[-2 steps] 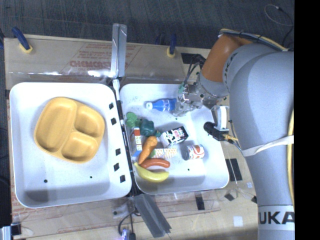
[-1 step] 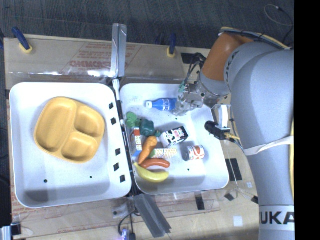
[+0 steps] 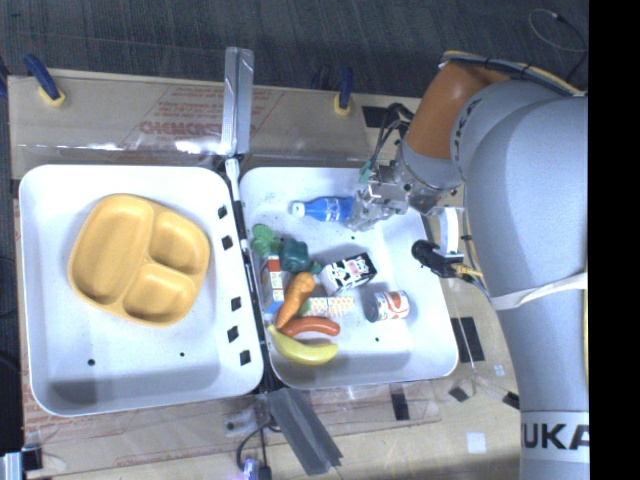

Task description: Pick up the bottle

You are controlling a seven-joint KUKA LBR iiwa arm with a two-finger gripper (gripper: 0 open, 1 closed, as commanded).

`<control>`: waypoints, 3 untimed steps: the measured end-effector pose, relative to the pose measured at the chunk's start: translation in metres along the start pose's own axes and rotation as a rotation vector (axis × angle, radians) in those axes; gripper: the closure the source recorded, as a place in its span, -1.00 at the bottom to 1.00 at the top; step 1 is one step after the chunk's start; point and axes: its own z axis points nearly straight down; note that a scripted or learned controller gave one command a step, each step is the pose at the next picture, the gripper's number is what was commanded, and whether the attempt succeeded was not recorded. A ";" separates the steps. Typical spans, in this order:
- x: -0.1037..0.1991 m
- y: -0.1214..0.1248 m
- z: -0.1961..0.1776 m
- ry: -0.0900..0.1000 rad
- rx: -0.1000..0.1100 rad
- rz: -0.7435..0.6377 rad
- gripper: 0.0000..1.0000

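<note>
Hovering at the upper right of the right bin (image 3: 430,363): gripper (image 3: 372,206), just beside the base end of the bottle (image 3: 325,209); whether its fingers stand wide or narrow cannot be told from this slant.

Item, task object: bottle, clear blue with a white cap, lying on its side near the bin's upper edge, cap toward frame left, base toward the gripper.

Item, neighbours, lower in the same bin: green vegetable (image 3: 280,249), carrot (image 3: 296,297), black-and-white carton (image 3: 350,270), can (image 3: 388,306), banana (image 3: 303,348). All lie apart from the bottle.

Item, left bin (image 3: 40,368): yellow divided tray (image 3: 138,258).

Handling note, as judgement: the grasp is best taken across the bottle's body, not its rounded end, with the fingers set square to its long axis so it cannot roll or squirt free; the descent should stop short of the bin floor.
</note>
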 end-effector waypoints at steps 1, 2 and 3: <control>0.035 -0.002 -0.143 0.000 -0.035 0.212 1.00; 0.035 -0.002 -0.143 0.001 -0.034 0.211 -1.00; 0.086 -0.009 -0.001 -0.003 -0.029 0.001 -1.00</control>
